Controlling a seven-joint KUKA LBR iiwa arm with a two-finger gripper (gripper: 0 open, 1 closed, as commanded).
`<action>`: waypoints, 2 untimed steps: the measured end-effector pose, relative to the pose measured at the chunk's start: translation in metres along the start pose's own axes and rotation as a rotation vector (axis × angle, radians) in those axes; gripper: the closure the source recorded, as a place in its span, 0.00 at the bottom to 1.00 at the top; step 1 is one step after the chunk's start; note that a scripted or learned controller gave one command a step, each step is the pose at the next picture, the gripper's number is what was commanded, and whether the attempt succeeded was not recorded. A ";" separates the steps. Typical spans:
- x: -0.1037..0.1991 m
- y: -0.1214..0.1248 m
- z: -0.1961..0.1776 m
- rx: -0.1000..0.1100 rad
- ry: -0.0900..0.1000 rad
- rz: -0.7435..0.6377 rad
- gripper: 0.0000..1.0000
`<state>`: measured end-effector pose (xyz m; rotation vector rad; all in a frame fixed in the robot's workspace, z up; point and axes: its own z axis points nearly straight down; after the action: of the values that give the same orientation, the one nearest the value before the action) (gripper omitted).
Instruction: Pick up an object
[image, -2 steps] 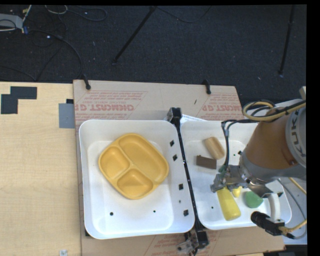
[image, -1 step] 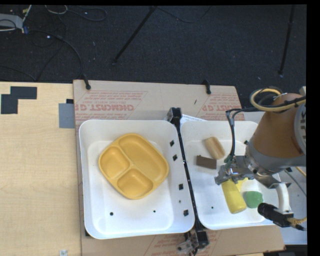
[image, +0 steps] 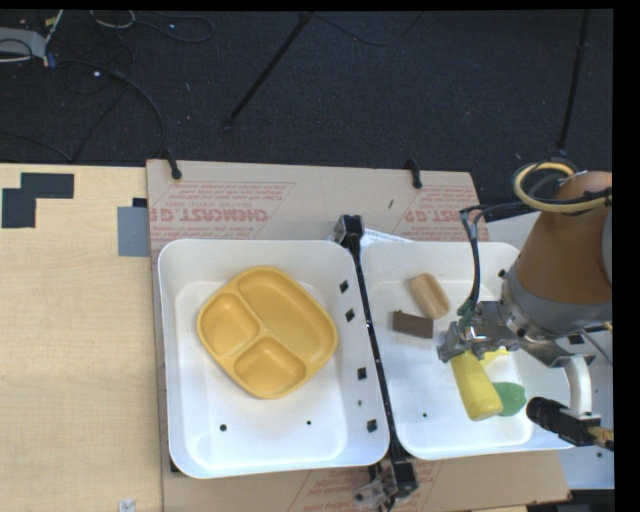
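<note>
My gripper (image: 464, 342) hangs low over the right bin (image: 420, 425), near its middle right. Just below it, a yellow cylinder-shaped object (image: 477, 388) lies tilted on the bin floor, its upper end touching or nearly touching the gripper. A green object (image: 511, 398) rests against the yellow one on its right. A small brown block (image: 412, 323) lies to the gripper's left, and a tan rounded piece (image: 430, 294) sits just beyond the block. Nothing is visibly lifted.
The left bin (image: 190, 420) holds a yellow divided plate (image: 266, 330). A black divider rail (image: 366, 340) runs between the two bins. The arm's orange band (image: 565, 250) covers the right bin's far right corner.
</note>
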<state>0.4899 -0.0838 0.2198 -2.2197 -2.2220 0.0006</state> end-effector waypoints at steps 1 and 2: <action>0.047 0.017 0.009 0.003 0.002 -0.004 1.00; 0.093 0.041 0.016 0.002 0.001 -0.004 1.00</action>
<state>0.5307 0.0091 0.2034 -2.2140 -2.2246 0.0019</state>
